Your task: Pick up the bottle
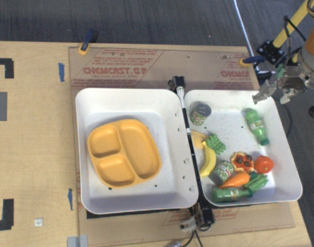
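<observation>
Two white bins sit side by side, the left bin [85,138] bearing a yellow divided tray [124,152]. In the right bin [290,184], a green bottle [256,126] lies flat near the far right wall, long axis running front to back. The gripper [272,90] hovers just beyond it; its grip cannot be made out.

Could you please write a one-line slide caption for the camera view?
Robot hand poised at the right bin's far edge, near a green plastic bottle; a yellow divided tray lies in the left bin.
</observation>
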